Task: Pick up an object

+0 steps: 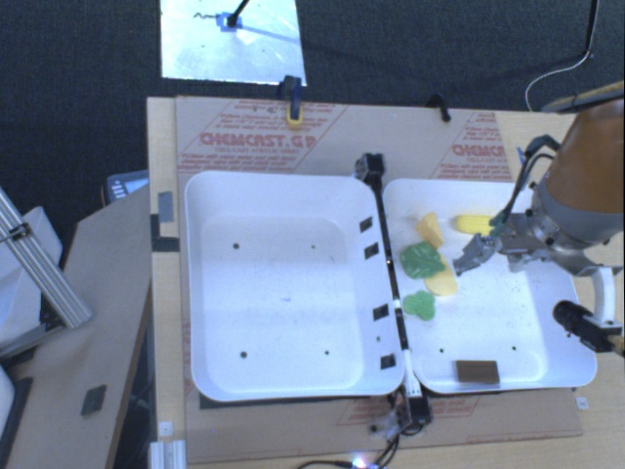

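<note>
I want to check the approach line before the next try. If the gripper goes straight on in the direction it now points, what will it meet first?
The gripper points left and slightly down, so it probably meets the pale yellow piece first, perhaps the larger green piece; depth is unclear.

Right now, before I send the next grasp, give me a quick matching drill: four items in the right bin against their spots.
Items:
1 brown block
2 large green piece
3 small green piece
4 hand

Spots:
A near the divider, mid-bin
B bin's near edge
C above the bin, right of the green piece
D just nearer than the pale yellow piece

Pairs: 1-B, 2-A, 3-D, 4-C
</note>
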Robot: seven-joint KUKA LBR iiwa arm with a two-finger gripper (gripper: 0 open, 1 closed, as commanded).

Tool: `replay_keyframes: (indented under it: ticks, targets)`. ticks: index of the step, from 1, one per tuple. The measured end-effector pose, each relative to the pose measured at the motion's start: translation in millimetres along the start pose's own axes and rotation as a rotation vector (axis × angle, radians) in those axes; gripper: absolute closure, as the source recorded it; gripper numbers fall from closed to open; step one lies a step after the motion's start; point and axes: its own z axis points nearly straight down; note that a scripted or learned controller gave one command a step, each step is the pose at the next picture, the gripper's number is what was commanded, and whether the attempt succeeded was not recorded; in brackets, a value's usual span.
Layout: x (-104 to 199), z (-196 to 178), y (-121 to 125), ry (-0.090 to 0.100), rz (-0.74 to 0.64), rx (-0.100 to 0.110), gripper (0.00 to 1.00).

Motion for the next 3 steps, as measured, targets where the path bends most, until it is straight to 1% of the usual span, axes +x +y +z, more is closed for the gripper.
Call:
replay_keyframes:
  ticks: [1, 2, 3]
  targets:
    - [-83, 108, -2, -0.002, 0.009, 0.007, 0.00]
    - [-1, 146, 38, 0.003, -0.008, 0.000, 0.00]
    - [-54, 143, 64, -0.003, 0.003, -0.004, 0.00]
